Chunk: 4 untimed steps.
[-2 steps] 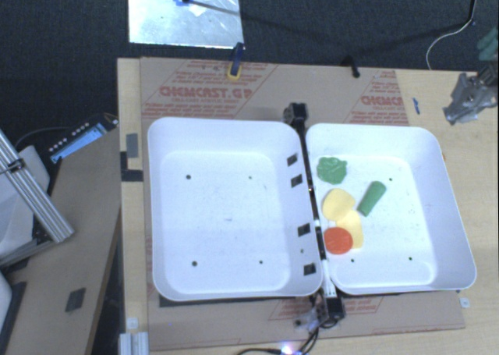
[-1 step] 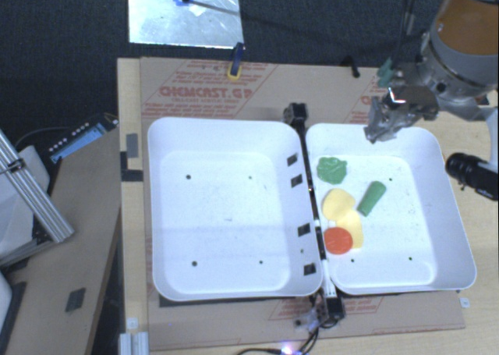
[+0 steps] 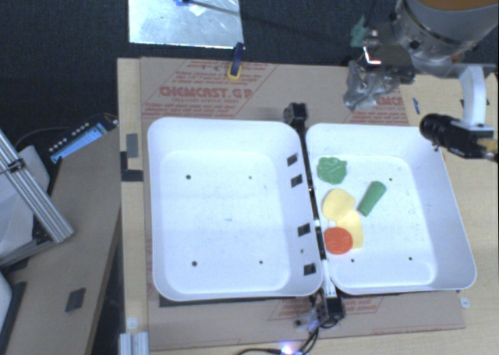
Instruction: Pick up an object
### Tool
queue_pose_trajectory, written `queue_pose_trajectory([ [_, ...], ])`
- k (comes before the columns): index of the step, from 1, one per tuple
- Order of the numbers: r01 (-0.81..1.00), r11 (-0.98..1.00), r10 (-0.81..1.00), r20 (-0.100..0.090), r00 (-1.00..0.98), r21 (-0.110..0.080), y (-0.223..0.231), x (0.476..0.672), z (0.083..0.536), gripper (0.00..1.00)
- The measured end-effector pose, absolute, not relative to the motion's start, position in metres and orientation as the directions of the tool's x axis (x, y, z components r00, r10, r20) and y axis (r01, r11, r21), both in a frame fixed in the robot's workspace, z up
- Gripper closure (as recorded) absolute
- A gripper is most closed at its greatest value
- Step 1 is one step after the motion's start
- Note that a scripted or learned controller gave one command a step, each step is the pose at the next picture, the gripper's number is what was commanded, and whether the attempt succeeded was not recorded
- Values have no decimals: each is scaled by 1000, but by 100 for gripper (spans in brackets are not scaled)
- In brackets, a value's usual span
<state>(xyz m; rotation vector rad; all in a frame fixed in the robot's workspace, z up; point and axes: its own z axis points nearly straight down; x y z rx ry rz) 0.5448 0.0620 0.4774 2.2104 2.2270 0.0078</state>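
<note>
Green, yellow and red bits are all bunched up in the right bin, close to its left wall by the divider, while the gripper hangs above the cardboard past the bin's far rim, so everything it could grab lies toward the camera from it and lower in the picture. Whether the gripper is apart or together I honestly can't tell, it's a blurry metal lump from this angle. Easiest target to my eye is the green stick, since it sits at the outer edge of the pile with bare bin floor on its right side; its long axis runs slanted, top end leaning right, so closing across the short width looks like the sensible approach (just my guess). The green blob is the nearest thing to the gripper, sitting alone by the far-left corner of the pile, fairly close to the wall. The yellow pieces look to be touching each other, and the red disc overlaps the lower one, so grabbing there risks dragging a neighbour. Left bin is well out of the way. Plenty of open floor on the right half of the bin for coming down.
</note>
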Motion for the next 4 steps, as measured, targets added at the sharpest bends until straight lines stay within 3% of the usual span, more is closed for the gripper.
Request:
queue_pose_trajectory([
  [1, 1000, 8, 1000, 2, -8, 9, 100, 561, 539, 100],
  [2, 1000, -11, 1000, -2, 11, 3, -15, 514, 536, 100],
  [3, 1000, -4, 1000, -3, 4, 5, -83, 591, 534, 100],
  [4, 1000, 4, 1000, 0, -4, 3, -74, 556, 536, 100],
])
